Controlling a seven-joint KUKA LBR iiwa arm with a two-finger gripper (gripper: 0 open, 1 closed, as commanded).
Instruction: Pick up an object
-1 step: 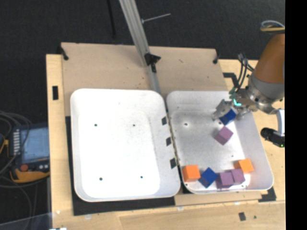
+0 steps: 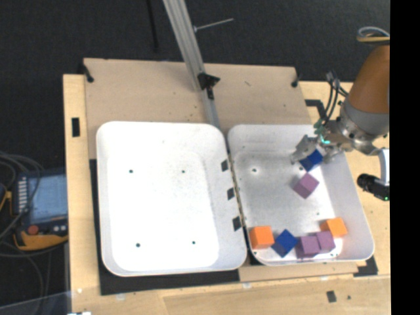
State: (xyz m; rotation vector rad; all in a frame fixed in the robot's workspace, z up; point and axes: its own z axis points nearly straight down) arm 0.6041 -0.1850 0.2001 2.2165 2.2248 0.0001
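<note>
Here the grey arm (image 2: 369,94) with its orange band reaches in from the right over the far right part of the right-hand bin (image 2: 262,146). Its gripper (image 2: 311,151) hangs above the bin floor, and a small blue cube (image 2: 313,159) sits right at the fingertips, seemingly caught between them and lifted a little off the white surface; the fingers stand narrow, closed on that cube, though the slanted view leaves it hard to judge how firm the hold is.

Just below the blue cube, and close to it, a purple cube (image 2: 305,186) lies tilted on the bin floor, apart from the gripper. Along the near edge of the same bin a row of blocks is gathered: an orange block (image 2: 262,236) at the near left corner, a second blue block (image 2: 285,242) touching or just beside it, then two purple blocks (image 2: 314,245) pressed side by side, and another orange block (image 2: 336,227) just behind them toward the right wall.

The left-hand bin (image 2: 164,195) lies beside the right one, their inner walls nearly touching. A slanted metal strut (image 2: 187,44) rises from the far side of the bench (image 2: 151,90) between the two bins. A handheld control pendant (image 2: 39,205) with cables rests off the bench at the left
</note>
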